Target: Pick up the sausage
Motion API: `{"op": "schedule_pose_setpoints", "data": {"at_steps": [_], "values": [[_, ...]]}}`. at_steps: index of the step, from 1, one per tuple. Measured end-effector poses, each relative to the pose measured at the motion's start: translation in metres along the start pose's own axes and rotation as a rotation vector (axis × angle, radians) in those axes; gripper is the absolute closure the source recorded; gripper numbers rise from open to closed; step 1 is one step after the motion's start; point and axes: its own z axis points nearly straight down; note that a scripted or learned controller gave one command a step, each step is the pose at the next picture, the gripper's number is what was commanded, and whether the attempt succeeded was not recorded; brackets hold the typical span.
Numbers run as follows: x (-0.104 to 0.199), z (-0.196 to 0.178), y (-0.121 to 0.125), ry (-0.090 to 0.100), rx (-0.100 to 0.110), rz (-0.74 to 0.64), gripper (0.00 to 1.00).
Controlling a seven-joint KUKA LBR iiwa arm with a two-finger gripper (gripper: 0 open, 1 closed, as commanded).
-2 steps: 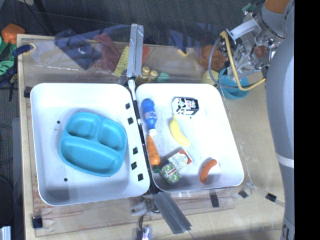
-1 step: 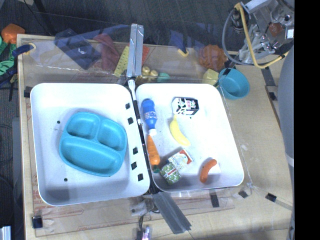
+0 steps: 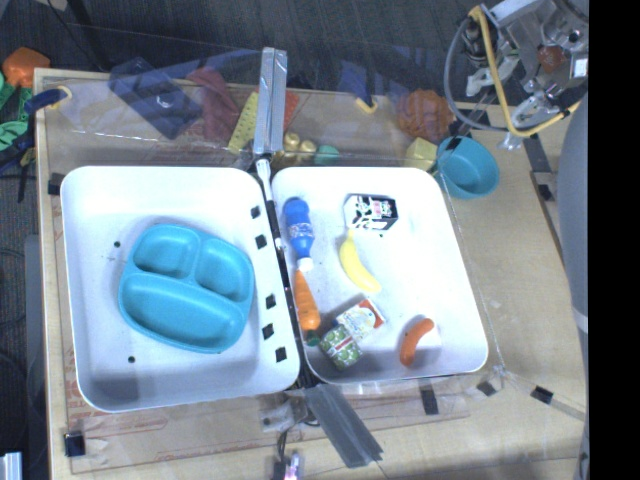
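1. Right now the sausage [image 3: 416,339] lies in the front right corner of the right bin [image 3: 458,258], tilted a little, one end resting against a small white piece beside it.
2. The gripper [image 3: 540,68] hangs well back, beyond the bin's far right corner, near the blue cup [image 3: 468,166]; whether its jaws are apart or together I cannot tell.
3. A good approach would come straight down over the sausage's middle, with the jaws turned across its short width.
4. Mind the bin wall just to the right; a closing line that runs along the wall, not into it, looks safest.
5. The juice carton [image 3: 350,333] sits near on the left, so drifting that way risks a wrong grasp.
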Motion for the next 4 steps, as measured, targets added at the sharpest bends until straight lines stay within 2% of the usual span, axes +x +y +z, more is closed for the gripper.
{"op": "schedule_pose_setpoints", "data": {"at_steps": [1, 2, 3, 4], "values": [[-0.028, 0.145, -0.024, -0.005, 0.003, -0.058, 0.0], [-0.09, 0.25, -0.097, -0.005, 0.002, 0.004, 0.0], [-0.09, 0.244, -0.097, -0.01, 0.002, 0.0, 1.0], [-0.065, 0.138, -0.052, 0.0, -0.001, 0.001, 1.0]]}}
